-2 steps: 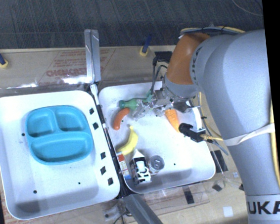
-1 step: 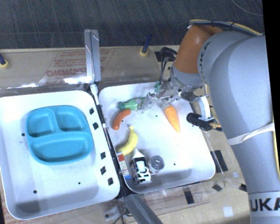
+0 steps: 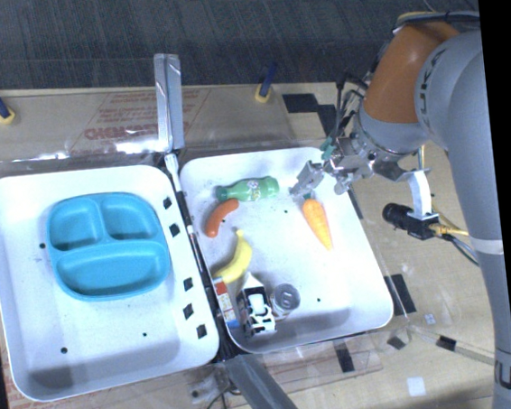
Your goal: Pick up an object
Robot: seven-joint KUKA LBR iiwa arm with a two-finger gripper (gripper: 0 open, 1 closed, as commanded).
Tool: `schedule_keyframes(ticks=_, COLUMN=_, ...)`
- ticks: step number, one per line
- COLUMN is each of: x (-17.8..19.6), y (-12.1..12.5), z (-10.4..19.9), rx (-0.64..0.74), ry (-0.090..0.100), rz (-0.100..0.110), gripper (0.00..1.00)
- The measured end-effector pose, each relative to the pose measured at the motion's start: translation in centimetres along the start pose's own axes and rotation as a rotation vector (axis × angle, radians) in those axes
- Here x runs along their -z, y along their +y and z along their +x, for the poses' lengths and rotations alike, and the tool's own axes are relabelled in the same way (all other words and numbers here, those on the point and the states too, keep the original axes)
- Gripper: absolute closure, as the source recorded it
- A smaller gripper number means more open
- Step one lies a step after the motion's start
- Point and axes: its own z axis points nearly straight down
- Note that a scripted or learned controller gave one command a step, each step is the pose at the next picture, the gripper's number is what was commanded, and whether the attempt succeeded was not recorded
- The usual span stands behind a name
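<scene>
Orange plastic carrot (image 3: 317, 222) lies unlifted in the right white bin (image 3: 363, 274), just below the gripper (image 3: 323, 175), whose opening I cannot tell, so the pick remains undone.

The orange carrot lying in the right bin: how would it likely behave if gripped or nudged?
The tapered orange carrot looks like rigid moulded plastic, so probably stiff and light. Its round, cone-like body lies flat, so a nudge may roll it in an arc. The smooth surface could slip.
</scene>
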Motion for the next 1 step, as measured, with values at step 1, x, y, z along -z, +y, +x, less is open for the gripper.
schedule_keyframes(ticks=1, x=-10.18, y=2.65, z=0.10, rx=-0.075, ry=0.000, rz=0.002, gripper=0.00)
